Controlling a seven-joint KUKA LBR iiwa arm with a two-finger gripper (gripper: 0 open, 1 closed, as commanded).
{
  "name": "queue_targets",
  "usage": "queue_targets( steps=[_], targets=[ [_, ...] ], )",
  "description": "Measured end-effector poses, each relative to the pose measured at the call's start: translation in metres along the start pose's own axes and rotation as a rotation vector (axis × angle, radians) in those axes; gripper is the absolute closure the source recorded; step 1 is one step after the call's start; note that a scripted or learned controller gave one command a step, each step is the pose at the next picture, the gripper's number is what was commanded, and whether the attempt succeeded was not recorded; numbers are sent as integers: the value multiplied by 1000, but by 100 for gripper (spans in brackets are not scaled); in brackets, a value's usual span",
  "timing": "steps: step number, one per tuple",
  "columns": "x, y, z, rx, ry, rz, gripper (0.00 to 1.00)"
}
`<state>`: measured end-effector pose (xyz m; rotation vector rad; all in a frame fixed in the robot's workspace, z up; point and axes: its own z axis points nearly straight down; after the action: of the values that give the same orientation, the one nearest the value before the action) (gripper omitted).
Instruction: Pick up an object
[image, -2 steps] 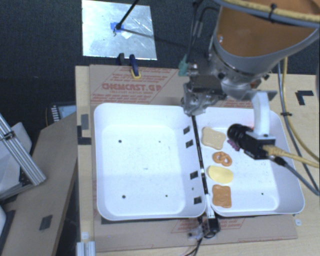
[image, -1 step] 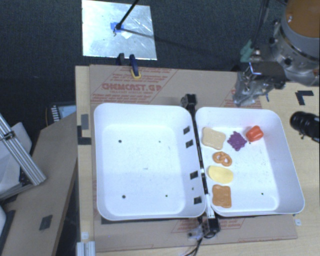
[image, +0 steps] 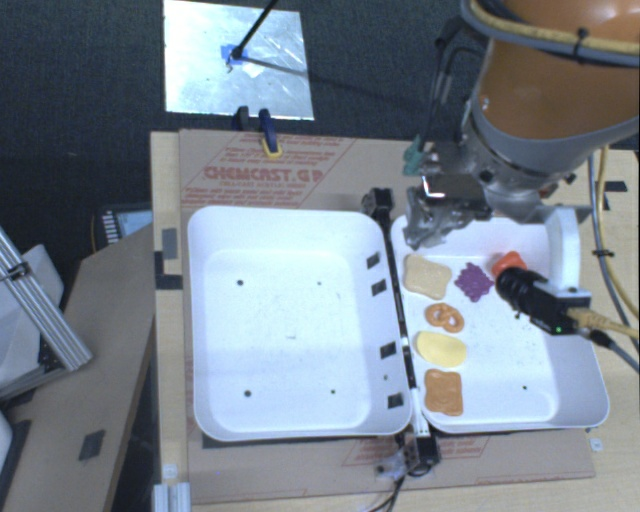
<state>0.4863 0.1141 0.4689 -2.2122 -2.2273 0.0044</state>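
Bread slice (image: 428, 275), pale tan, flat, near claw (image: 428, 232)

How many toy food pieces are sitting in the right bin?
5 visible: bread slice, purple piece, pretzel, yellow piece, toast. An orange item peeks out; the arm may hide more.

The grey arm (image: 560, 130) comes in from the right and above, its broad orange band (image: 565, 55) sitting uppermost, with the grey wrist section just beneath it. Below the wrist, a cluster of metal fittings and cables leads down to the gripper (image: 428, 232), which points downward and a little to the left. A black cylindrical module (image: 530, 295) with a cable juts out to the right of the gripper, lower than the wrist.
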Motion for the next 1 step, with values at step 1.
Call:
queue_targets(
  steps=[1],
  targets=[
    [47,0,-11,-7,3,-2,100]
  ],
)
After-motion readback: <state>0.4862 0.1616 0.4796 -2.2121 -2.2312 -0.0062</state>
